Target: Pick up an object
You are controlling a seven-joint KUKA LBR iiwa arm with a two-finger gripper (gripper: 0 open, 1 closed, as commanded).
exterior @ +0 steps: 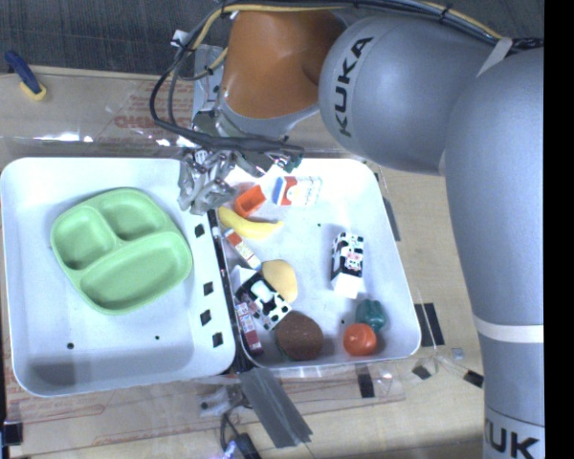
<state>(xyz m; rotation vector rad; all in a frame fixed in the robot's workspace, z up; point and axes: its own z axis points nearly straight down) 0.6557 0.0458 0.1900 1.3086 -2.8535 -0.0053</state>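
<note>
My gripper (205,185) hangs low over the upper end of the wall between the two bins, under the orange wrist band. Just right of it lie a small orange piece (251,201) and a yellow banana (250,226). A white carton with red and blue print (295,191) sits beyond them. Nothing can be seen held in the gripper. The right bin (398,285) also holds a cow-patterned box (347,256), a pale yellow lemon (280,277), a black-and-white patterned item (266,303), a brown ball (298,337), a red tomato (360,339) and a teal piece (369,314).
A green divided plate (121,248) fills much of the left bin (29,352). A thin red bar (248,329) lies along the divider in the right bin. The big grey arm covers the bench's upper right. A blue-and-yellow tool (24,75) lies outside at top left.
</note>
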